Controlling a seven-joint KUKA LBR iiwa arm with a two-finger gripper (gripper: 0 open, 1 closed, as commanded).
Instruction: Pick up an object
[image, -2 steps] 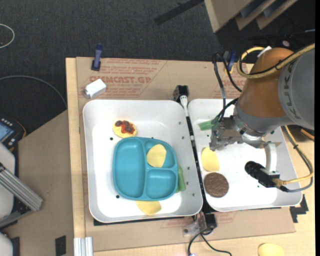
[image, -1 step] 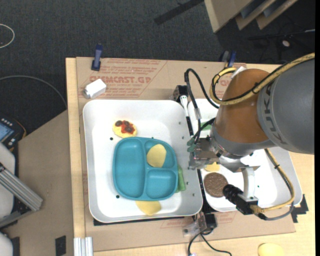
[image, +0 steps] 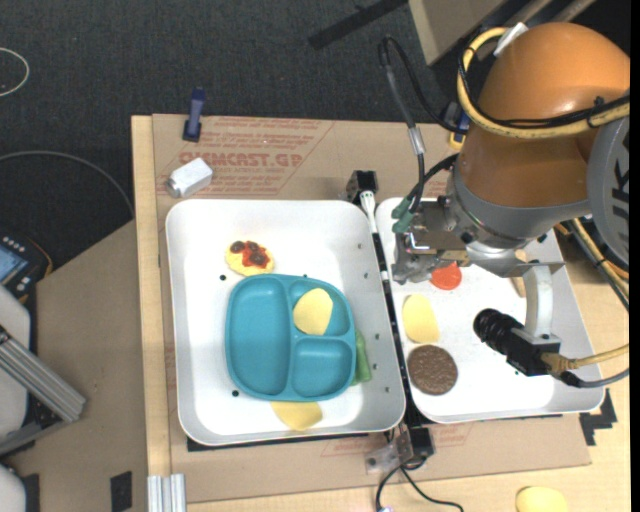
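Observation:
My gripper (image: 418, 258) hangs low over the far left part of the right bin (image: 575, 395), close to the wall between the two bins. A small red object (image: 446, 277) lies right beside it, partly covered by the wrist. Nearer the front of that bin rest a pale yellow piece (image: 420, 318) and a round brown disc (image: 433, 368). In the left bin (image: 195, 330) a blue divided tray (image: 265, 335) carries a yellow piece (image: 313, 311).
A small yellow round topped with red (image: 249, 257) lies behind the tray. Another yellow piece (image: 297, 412) peeks out at the tray's front, and a green sliver (image: 362, 358) at its right side. A white block (image: 190, 177) and a blue clip (image: 194, 114) sit on the cardboard behind the bins.

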